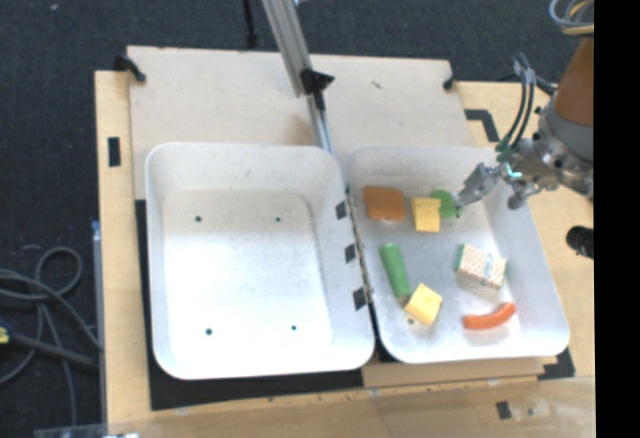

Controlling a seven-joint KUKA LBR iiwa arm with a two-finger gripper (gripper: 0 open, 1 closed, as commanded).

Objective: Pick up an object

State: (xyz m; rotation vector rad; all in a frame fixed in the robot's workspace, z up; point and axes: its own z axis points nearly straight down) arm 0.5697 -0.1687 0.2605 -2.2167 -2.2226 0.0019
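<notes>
The arm (565,116) is entering from the right edge of the frame, its orange band sitting at the upper right. The gripper (478,186) is hanging over the upper right part of the right bin (540,286), and one finger (476,184) is pointing down and left toward a small green object (446,205). Whether the gripper is open, closed or gripping anything cannot be told from this view, and contact with the green object cannot be judged.

The right bin is sitting at centre right of the frame and is carrying the candidate objects. A brown block (384,204) is lying near its upper left corner. A yellow cube (427,215) is lying just beside the brown block, to its right, with the small green object touching or nearly touching its right side. A green cylinder (395,269) is lying lengthwise near the bin's left wall. A second yellow block (423,305) is lying just below the cylinder's lower end. A patterned white box (481,267) is lying toward the right, and an orange-red curved piece (489,317) is lying below it near the lower right corner.

The left bin (160,226) is sitting beside the right bin on the worktop (220,96). A metal post (280,16) is slanting down from the top of the frame to the gap between the bins.
</notes>
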